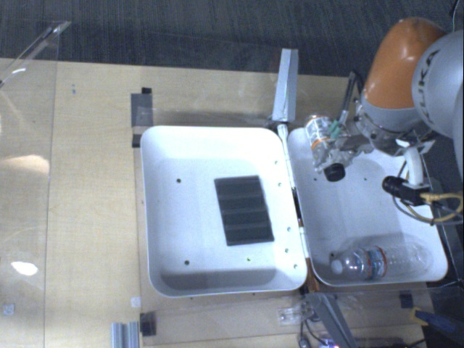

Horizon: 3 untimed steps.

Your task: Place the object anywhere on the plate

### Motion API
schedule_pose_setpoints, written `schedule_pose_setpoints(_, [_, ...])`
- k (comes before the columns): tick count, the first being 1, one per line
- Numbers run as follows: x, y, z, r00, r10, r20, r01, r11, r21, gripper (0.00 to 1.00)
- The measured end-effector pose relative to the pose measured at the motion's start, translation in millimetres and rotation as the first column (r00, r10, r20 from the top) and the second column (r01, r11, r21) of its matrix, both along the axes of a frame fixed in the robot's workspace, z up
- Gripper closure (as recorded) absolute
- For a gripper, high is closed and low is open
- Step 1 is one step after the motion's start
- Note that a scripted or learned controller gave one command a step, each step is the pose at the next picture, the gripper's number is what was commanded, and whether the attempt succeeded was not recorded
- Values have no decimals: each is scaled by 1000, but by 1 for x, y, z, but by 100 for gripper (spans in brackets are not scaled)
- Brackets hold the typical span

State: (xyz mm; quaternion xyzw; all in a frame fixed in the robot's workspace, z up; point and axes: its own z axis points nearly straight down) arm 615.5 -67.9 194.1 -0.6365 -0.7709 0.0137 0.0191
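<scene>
The table (80, 194) carries two shallow white bins side by side: the left bin (163, 194), well off to one side of my fingers (328, 158), and the right bin (362, 209), over whose far corner I hover. Flat in the middle of the left bin lies the plate (243, 209), a dark ribbed rectangle. The object, a clear plastic bottle (373, 261), lies on its side against the near wall of the right bin, well apart from my fingers and on the opposite side of that bin. Fingers state: cannot be determined; the tips are small and blurred, and nothing is visibly held between them. Judged step: approach for the pick, placement not yet begun. Next move calls for crossing the right bin to the bottle, aligning across its narrow body, descending, then carrying it to the plate.
</scene>
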Motion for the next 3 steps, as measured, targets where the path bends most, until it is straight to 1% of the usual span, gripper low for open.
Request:
schedule_pose_setpoints(1, [-27,53,28,915,399,52,-399,917,-4,100])
schedule_pose_setpoints(2, [-24,91,55,839,542,52,-542,840,-5,100])
schedule_pose_setpoints(3, [-23,91,66,840,540,57,-541,841,-6,100])
